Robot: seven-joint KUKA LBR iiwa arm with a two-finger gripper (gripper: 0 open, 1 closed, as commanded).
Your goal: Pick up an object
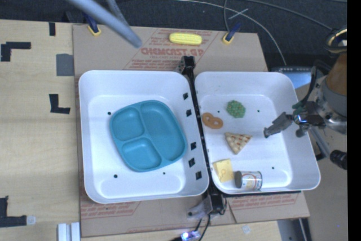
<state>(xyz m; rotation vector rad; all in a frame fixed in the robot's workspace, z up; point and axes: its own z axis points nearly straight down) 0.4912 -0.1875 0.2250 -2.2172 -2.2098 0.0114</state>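
White plastic is forming both shallow bins, which are lying side by side on a cardboard sheet (169, 53). The left bin (93, 121) is holding a blue divided plate (148, 135) whose three compartments are bare. The right bin (282, 90) is holding five small items: a green broccoli-like piece (236, 109) near its middle, a brown pretzel (212, 120) close to the dividing wall, a tan triangular wedge (237, 141) just below these, a yellow cheese-like block (224, 170) at the near edge, and a small can (249, 180) lying on its side just beside that block. A yellow corn-like toy (185, 39) is resting on the cardboard beyond the bins, outside both.

The arm is reaching in from the right, and the gripper (287, 123) is hanging over the right part of the right bin with nothing between its fingers. One dark finger is pointing left toward the wedge; whether the fingers are spread or pressed together cannot be told at this angle.

The step in hand appears to be the approach: no object is chosen by contact yet. The next move is likely calling for a short travel leftward over one item, the wedge being nearest, then a descent with the fingers straddling it.
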